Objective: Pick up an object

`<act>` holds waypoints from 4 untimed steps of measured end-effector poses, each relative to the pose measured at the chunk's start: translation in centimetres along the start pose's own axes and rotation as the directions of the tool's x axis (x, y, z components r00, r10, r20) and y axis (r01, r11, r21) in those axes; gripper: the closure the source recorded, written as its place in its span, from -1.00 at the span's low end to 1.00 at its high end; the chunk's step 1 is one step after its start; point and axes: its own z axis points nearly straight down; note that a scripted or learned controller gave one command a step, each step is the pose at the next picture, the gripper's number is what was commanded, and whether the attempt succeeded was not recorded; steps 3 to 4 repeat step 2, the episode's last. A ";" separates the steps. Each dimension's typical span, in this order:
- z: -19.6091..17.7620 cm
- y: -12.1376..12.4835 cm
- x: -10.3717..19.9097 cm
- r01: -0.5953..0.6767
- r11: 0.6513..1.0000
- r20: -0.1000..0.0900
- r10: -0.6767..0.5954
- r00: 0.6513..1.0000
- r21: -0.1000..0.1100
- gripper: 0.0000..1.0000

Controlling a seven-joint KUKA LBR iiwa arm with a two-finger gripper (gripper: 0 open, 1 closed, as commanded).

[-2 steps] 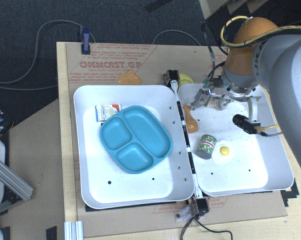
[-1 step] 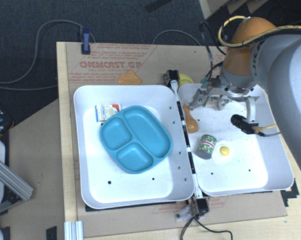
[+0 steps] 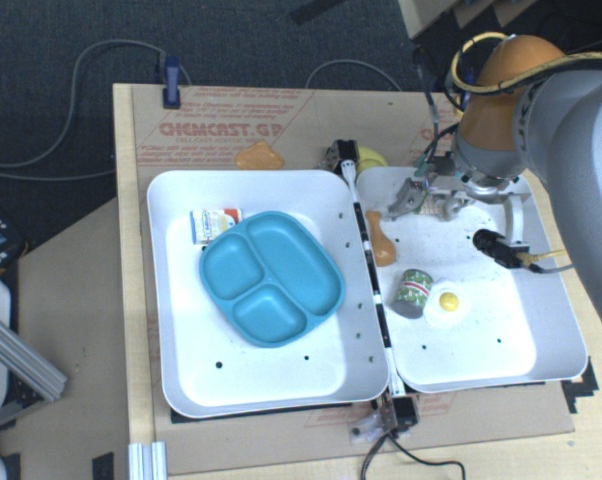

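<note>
With nothing visibly held by the gripper at the right bin's far edge, and its opening hard to judge, it should drop squarely over the small green-labelled can near the dividing rim, beside the fried-egg toy.

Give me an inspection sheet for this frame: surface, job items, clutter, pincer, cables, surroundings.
Surface: two shallow white bins side by side on a brown board.
Job's things: blue three-compartment plastic tray and small white carton in left bin; green-labelled small can, yellow-and-white egg-like toy, orange elongated toy in right bin.
Clutter: orange lump on board behind bins.
Pincer: over right bin's far end; finger state unclear.
Cables: grey cable on carpet.
Surroundings: dark carpet.
</note>
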 end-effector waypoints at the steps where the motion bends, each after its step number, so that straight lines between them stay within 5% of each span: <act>1: 0.1 -0.1 -6.1 -0.003 1.000 -0.008 0.003 1.000 0.007 -1.00; 2: -5.9 0.3 -9.0 0.001 1.000 0.007 -0.001 1.000 -0.020 -1.00; 4: -5.9 0.3 -9.0 0.001 1.000 0.007 -0.001 1.000 -0.020 -1.00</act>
